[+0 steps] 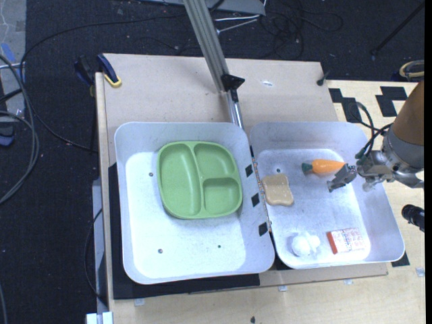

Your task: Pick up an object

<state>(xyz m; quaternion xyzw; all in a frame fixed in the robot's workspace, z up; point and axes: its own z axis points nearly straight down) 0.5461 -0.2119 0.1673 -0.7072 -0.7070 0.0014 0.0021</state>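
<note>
The gripper (343, 178) hovers low in the right bin (378, 211), just beside the toy carrot's (324, 167) right end; whether it is gripping anything cannot be told. A bread slice (278, 190), white ball (304, 244) and small red-and-white box (347, 240) lie nearby; a green divided plate (200, 179) sits in the left bin (138, 241)

Mostly plastic and matte stuff here

Both white bins (185, 265) look like thin matte plastic with a faint speckle. The green divided plate (200, 179), well away from the gripper (343, 179), is smooth plastic with a soft sheen. The carrot (325, 167) right by the gripper looks glossy plastic; the bread slice (277, 190) nearby looks rough and matte.
</note>
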